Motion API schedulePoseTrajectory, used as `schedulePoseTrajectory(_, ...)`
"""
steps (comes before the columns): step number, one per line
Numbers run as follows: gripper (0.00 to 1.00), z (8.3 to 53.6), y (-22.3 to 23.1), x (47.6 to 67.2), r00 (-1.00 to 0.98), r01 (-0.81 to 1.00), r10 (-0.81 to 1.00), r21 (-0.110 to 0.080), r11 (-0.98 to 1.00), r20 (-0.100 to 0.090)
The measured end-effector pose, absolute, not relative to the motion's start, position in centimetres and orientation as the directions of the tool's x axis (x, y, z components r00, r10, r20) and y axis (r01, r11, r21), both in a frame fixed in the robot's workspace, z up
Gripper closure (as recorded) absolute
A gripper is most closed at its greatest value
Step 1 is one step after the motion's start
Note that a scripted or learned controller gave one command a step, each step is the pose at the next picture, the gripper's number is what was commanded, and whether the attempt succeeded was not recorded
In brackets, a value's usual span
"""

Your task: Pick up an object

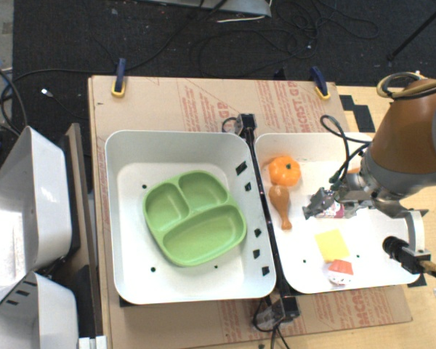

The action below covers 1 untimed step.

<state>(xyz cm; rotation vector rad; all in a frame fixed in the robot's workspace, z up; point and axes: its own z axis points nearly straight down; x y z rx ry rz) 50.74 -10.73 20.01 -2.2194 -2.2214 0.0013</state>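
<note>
Currently I position the gripper (321,205) low in the right white bin (363,278) beside the chicken drumstick toy (280,204); jaw state indeterminate.

**Gripper low over the right bin**

The gripper (321,204) hangs inside the right bin (305,147). Just to its left lies a drumstick (280,203), with a small pumpkin (284,171) up and left of it. Below the gripper sit a yellow block (332,244) and a red-and-white toy (340,270). Far left, the other bin (123,195) holds a green divided plate (195,217).

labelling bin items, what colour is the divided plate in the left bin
Light green, all three compartments; the plate shows in the camera view.
</note>
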Motion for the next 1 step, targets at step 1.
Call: schedulePoseTrajectory(1,0.00,17.33,-15.26,54.75,0.003,1.000,1.000,0.002,-0.003,-0.002)
